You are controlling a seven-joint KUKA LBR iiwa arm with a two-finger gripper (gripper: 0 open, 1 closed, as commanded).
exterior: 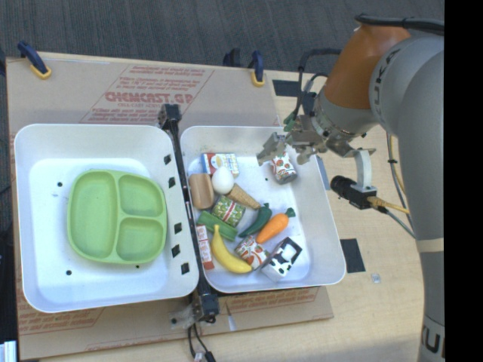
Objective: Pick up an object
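**Arm over the right bin, small can at its fingertips**

Camera view, from above at a slant. Two shallow white bins sat side by side on a brown cardboard sheet with red print, clamped at the back edge by blue clips. The left bin [30,225] was smooth plastic with rounded corners; in it lay a pale green plate [117,216], matte, rounded-square, divided into three compartments.

The right bin [326,232] held a loose pile of toy food. Near the divider: a tan cylinder like a bread roll [201,191], a white egg [222,180] touching it, a small printed carton [223,162] just behind the egg. A ribbed cone [245,197] lay tilted beside the egg. Toward the front: a curved yellow banana [226,255], an orange carrot [273,227] with a green top, a dark green vegetable [256,221] between them, and a black-and-white patched carton [283,255] at the front right.

The gripper [287,151] reached in from the right, grey metal below the orange band, over the bin's back right part. Its fingers stood spread, and a small can [284,169] with a red-and-white label hung tilted just beneath and between them; whether the fingers actually pinched it could not be told. The can was apart from the pile.
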